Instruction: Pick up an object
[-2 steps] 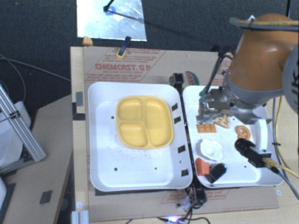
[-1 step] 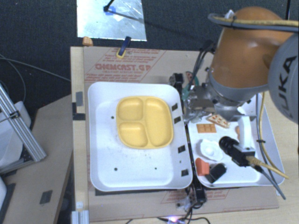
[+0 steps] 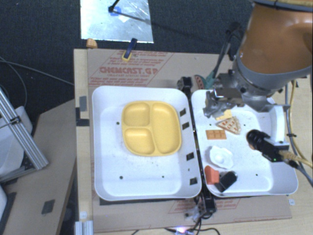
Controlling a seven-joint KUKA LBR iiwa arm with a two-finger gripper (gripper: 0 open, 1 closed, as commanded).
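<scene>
Item 1. Tool point(image 3: 215, 105): grey, carried on the arm reaching in from the right, and seen low over the far left corner of the right bin point(image 3: 274, 180). Whether it is open or closed cannot be told, and nothing is seen held in it.

Item 2. Pale yellow wedge point(image 3: 224, 115): found just beside the tool, at its near edge; contact cannot be made out.

Item 3. Pizza-slice toy point(image 3: 231, 125): laid flat against the wedge, on the bin floor.

Item 4. Orange cracker point(image 3: 216, 134): rectangular, laid flat just beside the slice, toward the near side.

Item 5. White egg-shaped toy point(image 3: 221, 156): set near the middle of the bin's left half, apart from the cracker.

Item 6. Orange-red block point(image 3: 211, 174): placed at the bin's near left corner.

Item 7. Black object point(image 3: 227, 180): tilted, touching the orange-red block on its right.

Item 8. Left bin point(image 3: 112, 180): white, shallow, set side by side with the right bin.

Item 9. Yellow divided plate point(image 3: 150, 128): three compartments, laid flat in the middle of the left bin.

Item 10. Cardboard sheet point(image 3: 132, 70): printed in red, spread on the bench under both bins.

Item 11. Silver sheet point(image 3: 116, 11): laid beyond the cardboard, at the far side.
</scene>
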